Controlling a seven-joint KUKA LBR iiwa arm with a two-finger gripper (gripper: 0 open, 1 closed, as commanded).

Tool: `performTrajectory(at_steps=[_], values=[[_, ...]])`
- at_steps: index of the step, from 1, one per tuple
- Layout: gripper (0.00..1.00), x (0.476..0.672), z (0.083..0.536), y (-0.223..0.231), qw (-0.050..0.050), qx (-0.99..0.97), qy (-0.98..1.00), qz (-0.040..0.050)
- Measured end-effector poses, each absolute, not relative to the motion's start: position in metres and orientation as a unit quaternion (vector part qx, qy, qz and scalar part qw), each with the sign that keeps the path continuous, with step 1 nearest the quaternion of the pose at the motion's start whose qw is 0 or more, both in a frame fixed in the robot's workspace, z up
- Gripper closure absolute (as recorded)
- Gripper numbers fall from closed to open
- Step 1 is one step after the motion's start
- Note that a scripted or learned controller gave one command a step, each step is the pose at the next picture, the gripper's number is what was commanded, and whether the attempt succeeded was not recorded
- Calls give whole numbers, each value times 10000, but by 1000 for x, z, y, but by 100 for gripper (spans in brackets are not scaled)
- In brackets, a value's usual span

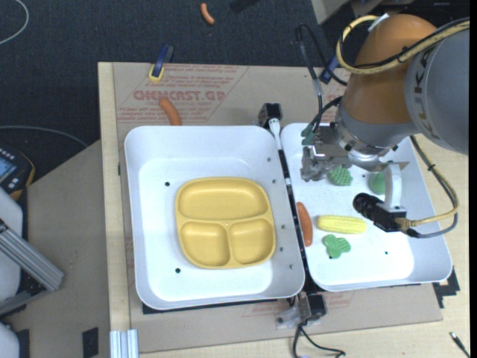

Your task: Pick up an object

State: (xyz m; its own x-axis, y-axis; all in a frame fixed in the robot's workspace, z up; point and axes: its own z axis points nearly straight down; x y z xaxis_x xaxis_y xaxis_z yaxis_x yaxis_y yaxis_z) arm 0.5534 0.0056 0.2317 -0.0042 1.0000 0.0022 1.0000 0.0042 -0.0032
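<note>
The right bin [417, 263] holds several toys. A yellow corn cob [341, 224] lies near its middle, with a green leafy piece [337, 245] just below it. An orange sausage [305, 223] rests along the bin's left wall. Another green ridged piece [341, 176] sits at the upper middle, and a pale green piece [378, 183] lies to its right, partly behind the arm. My gripper [318, 167] hangs low over the bin's upper left, right beside the green ridged piece. I see nothing held in it.
The left bin [149, 222] carries a yellow divided plate [223, 221]. A second orange sausage [171, 111] and a blue and yellow clip [159, 64] lie on the board behind the bins. A black cable and plug [376, 211] dangle over the right bin.
</note>
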Motion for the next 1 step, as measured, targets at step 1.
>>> performTrajectory(at_steps=[1], values=[[100, 559, 235, 8, -6, -7068, -7074, -7]])
